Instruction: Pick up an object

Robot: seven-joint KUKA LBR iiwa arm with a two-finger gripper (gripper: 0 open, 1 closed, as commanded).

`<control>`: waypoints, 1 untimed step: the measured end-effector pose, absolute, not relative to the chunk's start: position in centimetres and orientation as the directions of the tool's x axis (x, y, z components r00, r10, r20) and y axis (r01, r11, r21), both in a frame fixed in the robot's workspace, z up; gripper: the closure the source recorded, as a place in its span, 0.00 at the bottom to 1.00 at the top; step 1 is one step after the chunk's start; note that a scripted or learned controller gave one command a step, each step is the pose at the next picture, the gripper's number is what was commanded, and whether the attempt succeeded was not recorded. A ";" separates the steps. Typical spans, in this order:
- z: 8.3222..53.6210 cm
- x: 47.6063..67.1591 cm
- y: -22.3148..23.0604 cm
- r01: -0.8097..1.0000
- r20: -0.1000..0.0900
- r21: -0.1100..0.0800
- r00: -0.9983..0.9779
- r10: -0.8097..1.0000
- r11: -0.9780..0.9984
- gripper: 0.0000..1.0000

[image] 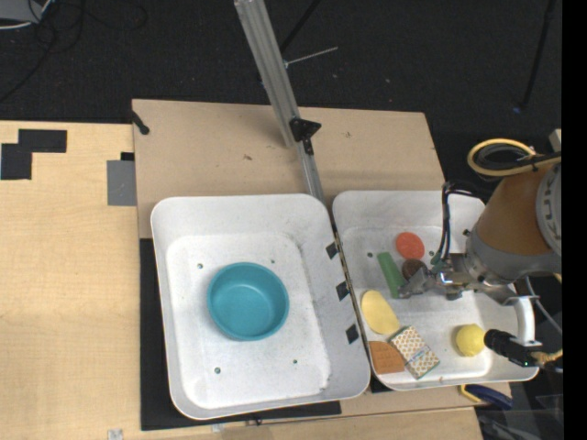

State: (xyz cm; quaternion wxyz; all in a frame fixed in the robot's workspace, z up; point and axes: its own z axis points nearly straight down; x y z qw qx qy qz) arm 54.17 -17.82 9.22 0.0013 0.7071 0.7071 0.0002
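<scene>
Camera view: tan worktop (64, 246) carries two white bins; left bin (183, 218) holds a teal bowl (248, 301). In the right bin (367, 211) the pincer (415, 278) sits low beside a green stick (390, 273) and red ball (409, 244); its state cannot be told. Yellow lemon (470, 339), yellow oval piece (379, 312) and patterned block (413, 350) lie nearer the front rim.

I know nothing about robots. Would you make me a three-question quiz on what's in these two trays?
1. True or false: the blue bowl sits in the left bin.
2. Which item lies nearest the gripper? A. green stick B. yellow ball C. patterned box
3. Fill in: the red-orange round piece lies in the ____ bin.

Key: 1 true; 2 A; 3 right.
</scene>
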 end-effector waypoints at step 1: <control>10.2 54.1 -17.8 1.000 -0.001 0.001 0.001 1.000 -0.001 1.00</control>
